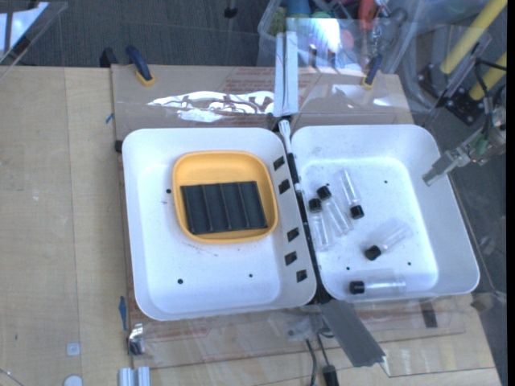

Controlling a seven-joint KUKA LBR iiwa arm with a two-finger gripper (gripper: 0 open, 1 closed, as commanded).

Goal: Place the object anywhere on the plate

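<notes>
The arm (483,139) is cut off by the right edge of the frame at upper right, so just a blurred grey stretch of it shows above the right bin (451,215). The clear vials (348,193) in that bin nearly vanish against its white floor; their outlines are hard to trace and their number cannot be told. At the top of the frame, the clear tub (354,10) of coloured things is cropped, its contents blurred.

left bin (153,280): yellow plate (224,166) bearing dark ribbed block (223,207) | right bin (451,264): several clear black-capped vials (351,199) scattered | gripper (438,170) at right bin's right rim
</notes>
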